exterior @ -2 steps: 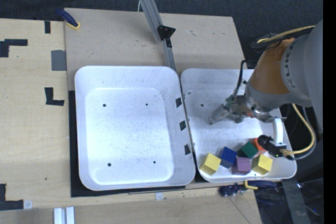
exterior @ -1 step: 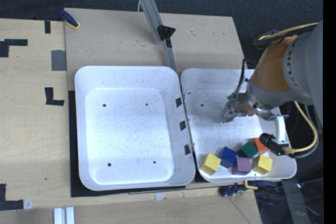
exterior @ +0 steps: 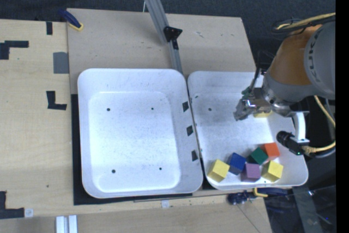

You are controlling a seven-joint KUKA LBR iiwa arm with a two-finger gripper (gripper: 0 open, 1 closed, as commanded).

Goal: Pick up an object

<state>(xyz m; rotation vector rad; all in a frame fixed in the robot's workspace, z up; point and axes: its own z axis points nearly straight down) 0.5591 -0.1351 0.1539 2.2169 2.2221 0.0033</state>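
Gripper (exterior: pixel 244 110): over right bin (exterior: pixel 218 90); open or shut, cannot tell
Blocks: six clustered at bin's near edge, well apart from gripper
Count: two yellow (exterior: pixel 219 170), one blue (exterior: pixel 237 162), green (exterior: pixel 259 156), orange (exterior: pixel 271 150), purple (exterior: pixel 252 171)

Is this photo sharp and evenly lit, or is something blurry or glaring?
Camera view: lighting is soft and even, with no strong glare on the two shallow white bins; the small coloured cubes cast only faint shadows; the whole picture is slightly soft, and the metal two-finger gripper looks too smeared to make out detail.
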